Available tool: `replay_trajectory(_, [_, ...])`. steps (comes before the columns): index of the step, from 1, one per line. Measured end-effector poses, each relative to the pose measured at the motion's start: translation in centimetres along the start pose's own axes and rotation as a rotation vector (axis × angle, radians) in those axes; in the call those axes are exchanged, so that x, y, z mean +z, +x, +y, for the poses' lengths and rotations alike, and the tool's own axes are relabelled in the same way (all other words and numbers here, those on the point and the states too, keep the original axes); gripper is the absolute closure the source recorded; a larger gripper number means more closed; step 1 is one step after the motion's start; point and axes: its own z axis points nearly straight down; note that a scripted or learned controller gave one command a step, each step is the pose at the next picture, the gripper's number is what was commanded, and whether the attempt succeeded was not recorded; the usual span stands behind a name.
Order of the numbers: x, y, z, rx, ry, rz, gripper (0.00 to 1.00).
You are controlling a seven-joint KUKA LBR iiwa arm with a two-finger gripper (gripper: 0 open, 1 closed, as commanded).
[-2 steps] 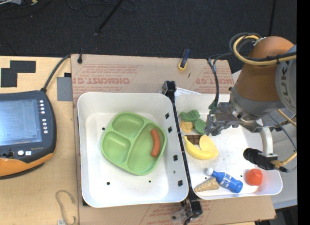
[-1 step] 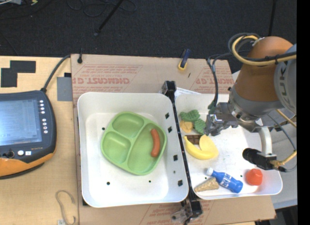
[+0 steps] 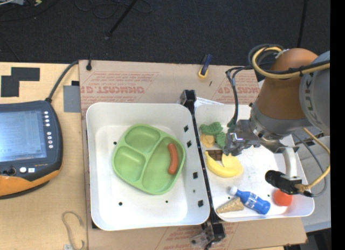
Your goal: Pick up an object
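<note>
**My pincer over the right bin, just above the banana**

My pincer point(image 3: 231, 143) hangs over the left part of the right shallow white bin point(image 3: 302, 211). I cannot tell whether it is wide, narrow or holding anything.

Just below it in the view lies the curved yellow plastic banana point(image 3: 225, 168), close enough that I cannot tell whether we touch. A small dark brown piece point(image 3: 214, 154) sits just to the view's left of my pincer, against the banana's upper edge. Up and to the left of me is a green leafy toy vegetable point(image 3: 212, 130), near that bin's left wall.

Farther below me, past the banana, a blue plastic bottle with a white cap point(image 3: 251, 200) lies on its side, cap toward the view's left. A tan wedge-shaped piece point(image 3: 230, 206) lies just beside it at the bin's front wall. A small red-orange round thing point(image 3: 281, 198) rests well down to my right, near the front right corner.

To my left, across the wall between the bins, the left shallow white bin point(image 3: 99, 200) holds a light green divided plastic plate point(image 3: 135, 160). A red toy sausage point(image 3: 173, 158) lies in its right compartment.

Both bins stand on a brown printed cardboard sheet point(image 3: 135, 84) on the bench point(image 3: 38, 211). Far to my left rests a grey-and-orange handheld screen unit point(image 3: 24, 141).
</note>
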Motion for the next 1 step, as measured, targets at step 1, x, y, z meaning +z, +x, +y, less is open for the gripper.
replay_trajectory(1, [-1.93,-0.48,0.04,0.000,-0.004,0.000,1.00])
